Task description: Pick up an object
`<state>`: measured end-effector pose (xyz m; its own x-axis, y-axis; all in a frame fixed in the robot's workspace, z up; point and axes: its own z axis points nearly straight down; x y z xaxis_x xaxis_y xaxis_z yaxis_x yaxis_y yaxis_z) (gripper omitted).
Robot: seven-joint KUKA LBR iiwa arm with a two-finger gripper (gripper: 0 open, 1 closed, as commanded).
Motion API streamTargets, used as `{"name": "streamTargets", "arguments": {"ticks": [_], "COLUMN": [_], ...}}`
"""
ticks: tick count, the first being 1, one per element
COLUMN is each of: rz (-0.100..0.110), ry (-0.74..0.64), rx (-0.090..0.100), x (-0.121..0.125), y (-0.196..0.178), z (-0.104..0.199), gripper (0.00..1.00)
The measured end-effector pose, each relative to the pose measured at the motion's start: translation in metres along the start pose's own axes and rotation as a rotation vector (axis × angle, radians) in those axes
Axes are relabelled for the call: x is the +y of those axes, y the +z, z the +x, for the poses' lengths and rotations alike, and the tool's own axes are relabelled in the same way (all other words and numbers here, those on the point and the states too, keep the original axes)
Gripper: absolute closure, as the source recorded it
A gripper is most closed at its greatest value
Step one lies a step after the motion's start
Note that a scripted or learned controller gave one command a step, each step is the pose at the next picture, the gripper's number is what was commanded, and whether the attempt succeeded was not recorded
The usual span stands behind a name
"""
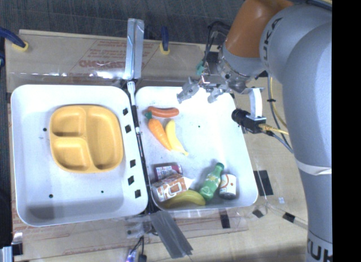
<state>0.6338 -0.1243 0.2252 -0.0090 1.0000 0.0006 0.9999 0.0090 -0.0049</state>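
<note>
My gripper (pixel 201 93) hangs over the far edge of the right bin (pixel 237 142), its two fingers spread open with nothing between them. Just left and below it lies a sausage (pixel 163 111). A carrot (pixel 158 132) and a small banana (pixel 174 137) lie side by side under the sausage. At the bin's near end sit a green bottle (pixel 211 181), a small can (pixel 228 186), a brown carton (pixel 170 187), a dark packet (pixel 167 171) and a larger banana (pixel 184 199).
The left bin (pixel 28 159) holds a yellow divided plate (pixel 86 137). A metal bracket (pixel 135 47) stands at the far end between the bins. The arm's grey body (pixel 299 86) fills the right side. A black cable connector (pixel 248 120) hangs over the right bin's rim.
</note>
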Motion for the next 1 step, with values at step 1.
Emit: {"name": "streamTargets", "arguments": {"ticks": [1], "rz": [0.001], "ry": [0.036], "rx": [0.000], "x": [-0.0467], "y": [0.1074], "z": [0.0320], "gripper": [0.00]}}
